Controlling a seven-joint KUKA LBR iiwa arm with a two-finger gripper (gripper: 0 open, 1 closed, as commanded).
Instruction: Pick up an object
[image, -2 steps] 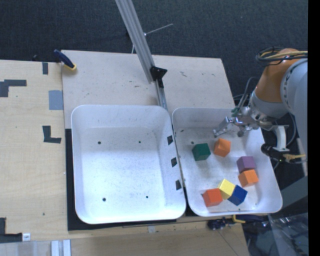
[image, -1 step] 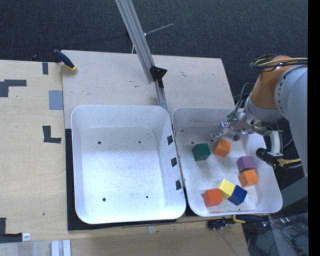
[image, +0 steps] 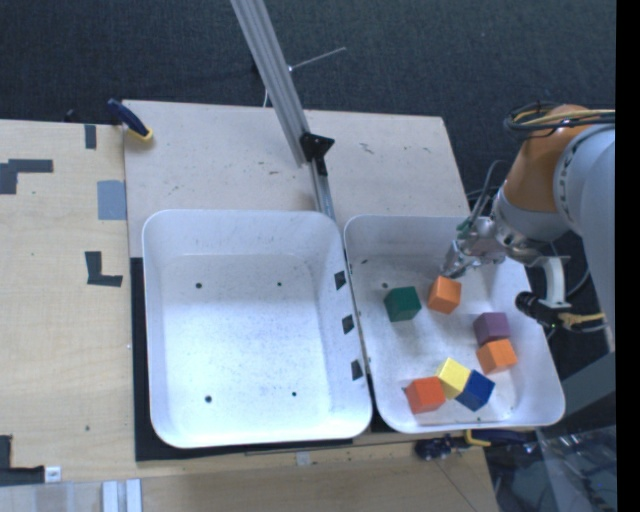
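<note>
My gripper (image: 459, 264) hangs over the back of the right bin (image: 400, 240), reaching in from the right. An orange cube (image: 445, 294) lies directly under its tip, touching or nearly touching it; I cannot make out whether it is gripped. A green cube (image: 403, 303) sits just left of that cube. To the right lie a purple cube (image: 491, 326) and a second orange cube (image: 497, 355). Near the front of the bin a yellow cube (image: 453, 376), a blue cube (image: 476, 390) and a red-orange cube (image: 425, 394) are clustered together.
The left bin (image: 250, 320) stands beside the right one, their rims meeting along the middle. A metal bar (image: 285, 90) slants down from the top to the bins' back edge. A small blue and yellow tool (image: 131, 120) lies on the bench at the back left.
</note>
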